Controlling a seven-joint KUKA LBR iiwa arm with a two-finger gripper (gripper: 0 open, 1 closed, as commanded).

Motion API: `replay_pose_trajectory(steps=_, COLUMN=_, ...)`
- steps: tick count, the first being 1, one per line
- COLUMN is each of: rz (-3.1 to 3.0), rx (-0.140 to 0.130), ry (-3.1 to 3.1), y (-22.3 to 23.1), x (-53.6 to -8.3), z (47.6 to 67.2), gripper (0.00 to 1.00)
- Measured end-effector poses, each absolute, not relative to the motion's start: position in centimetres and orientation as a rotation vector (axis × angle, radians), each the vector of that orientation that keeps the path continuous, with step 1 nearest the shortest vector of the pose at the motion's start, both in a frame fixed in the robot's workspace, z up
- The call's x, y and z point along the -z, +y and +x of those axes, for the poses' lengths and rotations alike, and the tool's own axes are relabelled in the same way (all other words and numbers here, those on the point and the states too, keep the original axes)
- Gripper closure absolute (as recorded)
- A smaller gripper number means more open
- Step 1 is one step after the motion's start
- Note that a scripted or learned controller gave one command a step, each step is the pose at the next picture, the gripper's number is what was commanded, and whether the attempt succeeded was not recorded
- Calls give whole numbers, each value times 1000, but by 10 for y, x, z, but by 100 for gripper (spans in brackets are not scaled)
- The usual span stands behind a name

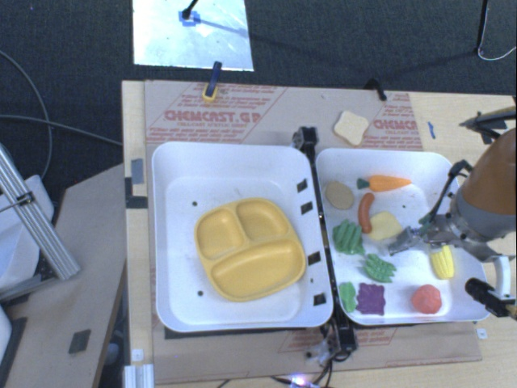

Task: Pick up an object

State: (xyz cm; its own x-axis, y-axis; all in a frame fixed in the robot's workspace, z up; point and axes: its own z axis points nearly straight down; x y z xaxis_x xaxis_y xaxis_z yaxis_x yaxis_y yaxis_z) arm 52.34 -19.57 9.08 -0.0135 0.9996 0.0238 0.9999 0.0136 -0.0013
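Yellow tray point(249, 247) in white bin point(174, 180). Orange carrot point(389, 183), yellow corn point(442, 261), red tomato point(426, 299), purple grapes point(371, 298), green lettuce point(348, 237).

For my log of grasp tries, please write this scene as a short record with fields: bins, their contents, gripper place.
left bin: holds a yellow divided plate
right bin: holds toy foods
foods: carrot, sausage, yellow block, corn, tomato, purple piece, green pieces
outside bins: bread slice on the bench
gripper: over right bin, beside the yellow block
grasp: cannot tell
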Motion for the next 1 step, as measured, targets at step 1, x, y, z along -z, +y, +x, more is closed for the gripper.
replay_pose_trajectory(steps=1, rz=-2209, rx=17, ry=-2246, y=-74, x=-191, z=573, gripper=0)
